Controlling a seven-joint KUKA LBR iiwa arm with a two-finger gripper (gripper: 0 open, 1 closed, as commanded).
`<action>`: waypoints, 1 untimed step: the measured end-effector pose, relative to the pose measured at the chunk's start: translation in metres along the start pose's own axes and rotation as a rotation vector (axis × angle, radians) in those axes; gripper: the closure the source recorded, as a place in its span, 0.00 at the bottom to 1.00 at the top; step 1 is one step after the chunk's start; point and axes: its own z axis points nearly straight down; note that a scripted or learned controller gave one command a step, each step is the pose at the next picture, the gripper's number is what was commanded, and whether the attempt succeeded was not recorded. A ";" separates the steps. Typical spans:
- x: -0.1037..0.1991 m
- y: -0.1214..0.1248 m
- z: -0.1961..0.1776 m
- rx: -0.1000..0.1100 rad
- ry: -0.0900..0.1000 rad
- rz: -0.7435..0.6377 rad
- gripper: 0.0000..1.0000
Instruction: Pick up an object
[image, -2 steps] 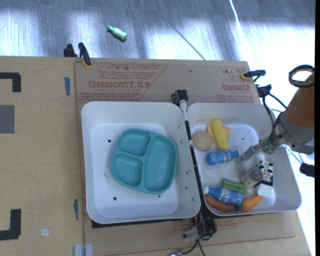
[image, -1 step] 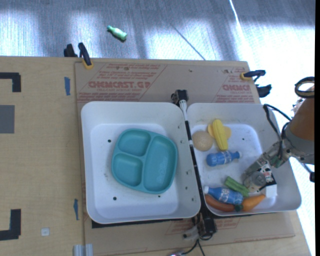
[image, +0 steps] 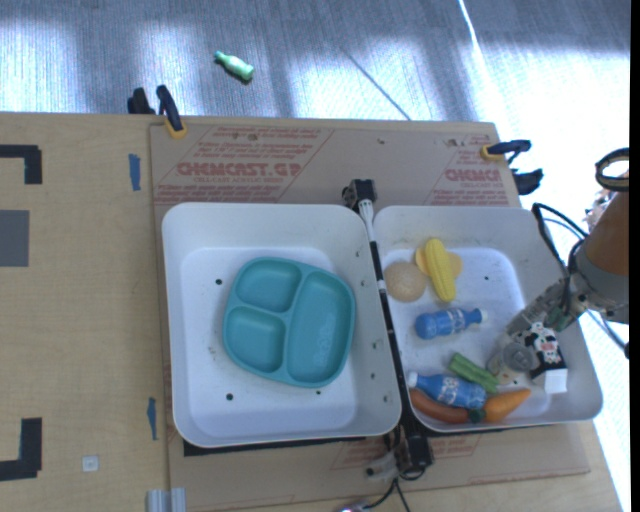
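Near edge of right bin (image: 585, 405): hot dog (image: 440, 406), carrot (image: 508, 401), blue bottle (image: 452, 388), green pickle (image: 472, 371) | gripper (image: 520, 345) low at right side, cannot tell its state, nothing seen held | pickle lies just left of it, long axis slanting far-left to near-right | farther left: second blue bottle (image: 447, 322), corn (image: 438, 268), bun (image: 406, 282) | left bin (image: 190, 300): teal tray (image: 289, 321).

— How many bins on the worktop?
— Two white bins (image: 190, 300); one teal divided tray (image: 290, 320) in the left.
— And the right?
— Two blue bottles (image: 448, 322); one corn cob (image: 437, 268); one carrot (image: 506, 402); one round bun (image: 406, 281); one green piece (image: 472, 371).
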 end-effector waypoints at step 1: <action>0.053 0.025 -0.085 0.007 0.002 0.395 1.00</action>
